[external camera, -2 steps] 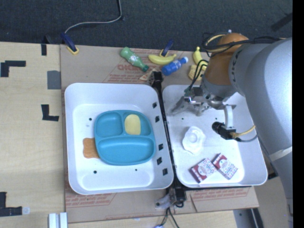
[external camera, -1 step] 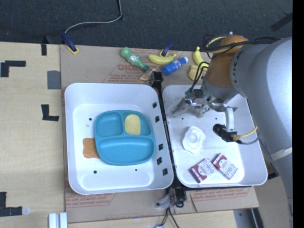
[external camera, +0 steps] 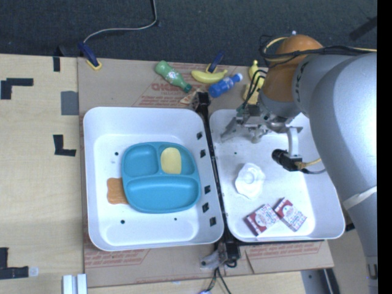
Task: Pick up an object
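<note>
My gripper (external camera: 242, 132) hangs over the far left part of the right bin (external camera: 318, 192), its two grey fingers spread apart with bare white bin floor between them. It is open and holds nothing. A white crumpled object (external camera: 249, 180) lies in the middle of that bin, a little nearer the camera than the fingers. Two red-and-white packets (external camera: 262, 218) (external camera: 289, 214) lie near the bin's front edge. In the left bin (external camera: 101, 139) sits a blue divided plate (external camera: 160, 177) with a yellow piece (external camera: 171, 160) on it and an orange piece (external camera: 114, 190) poking out from under its left side.
Behind the bins on the cardboard lie a green bottle (external camera: 171, 75), a banana (external camera: 209, 75) and a blue bottle (external camera: 224, 85). The black divider (external camera: 211, 164) runs between the bins. The arm's grey body (external camera: 343, 115) covers the right bin's far right side.
</note>
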